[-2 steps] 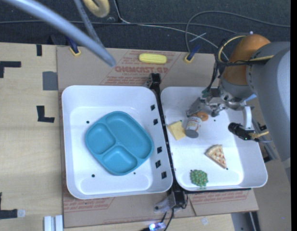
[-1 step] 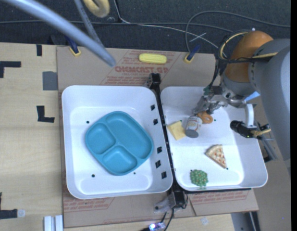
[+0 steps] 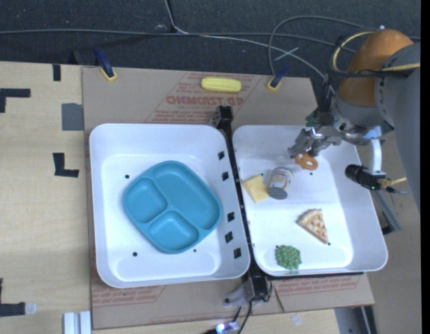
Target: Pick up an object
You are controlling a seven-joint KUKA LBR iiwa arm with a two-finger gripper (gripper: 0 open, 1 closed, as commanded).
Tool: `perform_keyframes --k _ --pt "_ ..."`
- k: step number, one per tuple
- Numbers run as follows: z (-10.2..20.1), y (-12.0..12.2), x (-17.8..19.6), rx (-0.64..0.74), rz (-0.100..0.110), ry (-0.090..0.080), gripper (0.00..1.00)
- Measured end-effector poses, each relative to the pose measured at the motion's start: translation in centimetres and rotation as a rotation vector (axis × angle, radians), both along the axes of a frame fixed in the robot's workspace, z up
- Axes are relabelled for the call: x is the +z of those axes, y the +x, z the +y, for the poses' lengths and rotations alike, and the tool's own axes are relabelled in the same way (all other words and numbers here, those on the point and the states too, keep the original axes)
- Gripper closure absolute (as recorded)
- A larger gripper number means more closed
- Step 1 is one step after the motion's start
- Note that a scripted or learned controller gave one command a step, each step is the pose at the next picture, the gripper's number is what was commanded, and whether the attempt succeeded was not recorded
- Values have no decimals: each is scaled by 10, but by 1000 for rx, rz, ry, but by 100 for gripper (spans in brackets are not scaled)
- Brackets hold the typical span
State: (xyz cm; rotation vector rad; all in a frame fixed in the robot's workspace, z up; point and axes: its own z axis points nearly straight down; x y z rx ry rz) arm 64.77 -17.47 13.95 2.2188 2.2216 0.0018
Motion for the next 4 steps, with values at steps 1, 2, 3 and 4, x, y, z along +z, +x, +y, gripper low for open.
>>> perform_keyframes --k 1,2,3,4 --pt "11 4 53 1 -3 0 100" --pt "11 4 83 0 0 0 100" --pt "66 5 93 4 3 1 100" --pt "120 2 80 4 4 1 100"
